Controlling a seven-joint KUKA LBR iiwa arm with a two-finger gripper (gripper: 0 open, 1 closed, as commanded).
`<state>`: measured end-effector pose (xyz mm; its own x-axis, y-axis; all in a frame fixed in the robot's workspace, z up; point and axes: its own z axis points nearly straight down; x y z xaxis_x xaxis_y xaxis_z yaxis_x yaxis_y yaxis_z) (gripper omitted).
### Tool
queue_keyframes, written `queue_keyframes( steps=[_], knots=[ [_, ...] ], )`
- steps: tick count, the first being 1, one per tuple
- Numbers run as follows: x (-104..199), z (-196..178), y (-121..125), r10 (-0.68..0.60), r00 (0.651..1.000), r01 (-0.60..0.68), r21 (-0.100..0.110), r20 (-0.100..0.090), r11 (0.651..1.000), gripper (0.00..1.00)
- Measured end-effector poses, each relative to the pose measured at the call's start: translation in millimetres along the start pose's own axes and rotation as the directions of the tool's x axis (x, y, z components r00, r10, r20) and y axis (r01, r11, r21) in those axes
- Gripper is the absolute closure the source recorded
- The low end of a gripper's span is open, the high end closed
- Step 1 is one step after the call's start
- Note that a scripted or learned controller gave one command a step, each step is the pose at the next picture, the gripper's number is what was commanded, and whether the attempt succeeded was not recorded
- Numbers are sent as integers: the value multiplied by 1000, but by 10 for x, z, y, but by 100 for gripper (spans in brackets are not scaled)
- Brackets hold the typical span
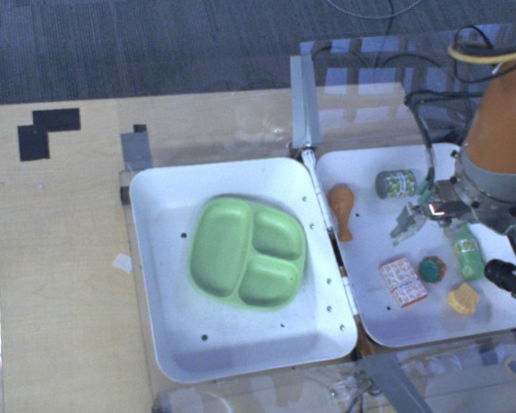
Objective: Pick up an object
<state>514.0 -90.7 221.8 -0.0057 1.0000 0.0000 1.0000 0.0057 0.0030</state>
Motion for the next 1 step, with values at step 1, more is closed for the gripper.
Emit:
queue_keyframes(
  steps=[1],
  knots=[
    [-2, 1172, -273, 8, 1000, -8, 2, -1, 1000, 0]
  ],
)
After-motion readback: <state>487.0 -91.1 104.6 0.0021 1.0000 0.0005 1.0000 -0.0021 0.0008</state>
